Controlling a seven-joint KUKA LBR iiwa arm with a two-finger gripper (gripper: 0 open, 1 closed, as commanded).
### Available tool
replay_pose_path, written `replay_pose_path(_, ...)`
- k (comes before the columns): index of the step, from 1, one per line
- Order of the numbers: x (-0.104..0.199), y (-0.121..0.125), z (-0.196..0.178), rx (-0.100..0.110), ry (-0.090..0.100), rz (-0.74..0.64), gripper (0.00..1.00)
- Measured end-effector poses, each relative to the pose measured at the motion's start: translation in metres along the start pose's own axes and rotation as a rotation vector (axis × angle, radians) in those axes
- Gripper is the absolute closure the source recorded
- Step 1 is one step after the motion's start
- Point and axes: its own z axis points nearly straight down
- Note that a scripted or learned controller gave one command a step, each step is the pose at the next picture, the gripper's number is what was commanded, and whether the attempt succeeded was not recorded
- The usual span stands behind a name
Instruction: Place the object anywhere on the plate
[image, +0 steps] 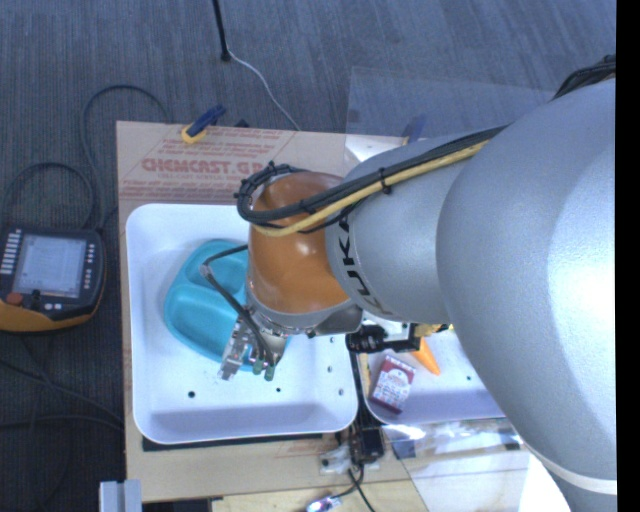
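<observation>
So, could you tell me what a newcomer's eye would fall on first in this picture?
The big grey arm fills the right side, its orange band hanging over the left bin. Under it, the gripper sits at the lower edge of a turquoise plate lying in that bin. A handheld controller lies on the floor at far left.

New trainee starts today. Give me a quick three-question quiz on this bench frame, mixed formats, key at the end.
1. True or false: the gripper is over the left bin.
2. The blue plate lies in: A) the left bin B) the right bin C) on the floor.
3. What lies on the floor to the left of the bench?

Key: 1 true. 2 A. 3 A teach pendant with a screen.
</observation>
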Motion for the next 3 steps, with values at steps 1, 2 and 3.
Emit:
replay_pose_path(1,-0.049,0.066,0.049,-0.002,-0.012,0.333,1.00)
replay_pose_path(2,-0.127,0.014,0.016,0.001,-0.011,0.234,1.00)
replay_pose_path(3,-0.061,0.069,0.021,-0.001,-0.004,0.095,1.00)
